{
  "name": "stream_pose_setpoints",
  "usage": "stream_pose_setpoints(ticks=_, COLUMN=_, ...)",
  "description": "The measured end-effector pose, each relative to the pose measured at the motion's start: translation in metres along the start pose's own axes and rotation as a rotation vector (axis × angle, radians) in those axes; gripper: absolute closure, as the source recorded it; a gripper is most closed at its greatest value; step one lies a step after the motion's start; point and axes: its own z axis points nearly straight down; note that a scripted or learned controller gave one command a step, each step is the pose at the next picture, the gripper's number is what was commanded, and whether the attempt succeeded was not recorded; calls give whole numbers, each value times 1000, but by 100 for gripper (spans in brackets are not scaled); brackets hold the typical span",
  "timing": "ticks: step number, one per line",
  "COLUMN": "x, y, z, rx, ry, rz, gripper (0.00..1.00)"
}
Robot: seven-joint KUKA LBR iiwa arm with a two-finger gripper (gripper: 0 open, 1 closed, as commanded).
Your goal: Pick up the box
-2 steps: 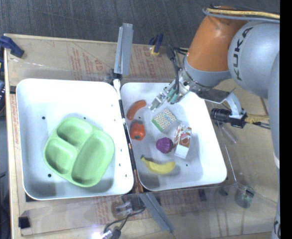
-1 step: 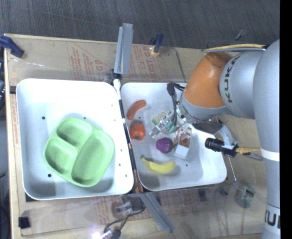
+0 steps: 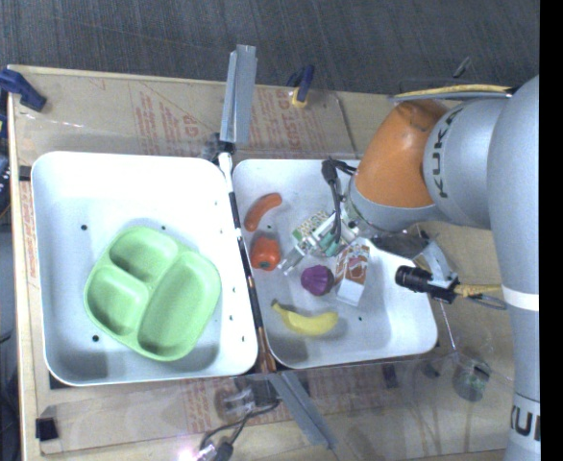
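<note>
The box [image 3: 353, 275] is a small white carton with a red-brown face, lying in the right bin [image 3: 411, 329] just right of its middle. My gripper [image 3: 322, 236] hangs over the middle of that bin, just up and left of the box, with the grey arm and its orange band [image 3: 397, 161] reaching in from the right. The gripper's lower end is close against the box's upper left edge; I cannot tell whether they touch. A green and white patterned part at the gripper's tip hides what is under it.
In the right bin lie a purple fruit [image 3: 316, 279] touching the box's left side, a banana [image 3: 306, 321] in front, a red tomato [image 3: 265, 252] and an orange sausage [image 3: 262, 209] on the left. A green divided plate [image 3: 153, 292] sits in the left bin [image 3: 61, 190].
</note>
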Motion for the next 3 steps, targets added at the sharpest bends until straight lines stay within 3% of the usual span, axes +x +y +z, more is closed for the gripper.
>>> stream_pose_setpoints(ticks=1, x=-72, y=19, z=29, rx=-9, ry=-8, rz=266, gripper=0)
stream_pose_setpoints(ticks=2, x=-72, y=22, z=17, rx=-11, ry=-8, rz=260, gripper=100)
stream_pose_setpoints(ticks=3, x=-3, y=5, z=-61, rx=-2, ry=-1, rz=-125, gripper=100)
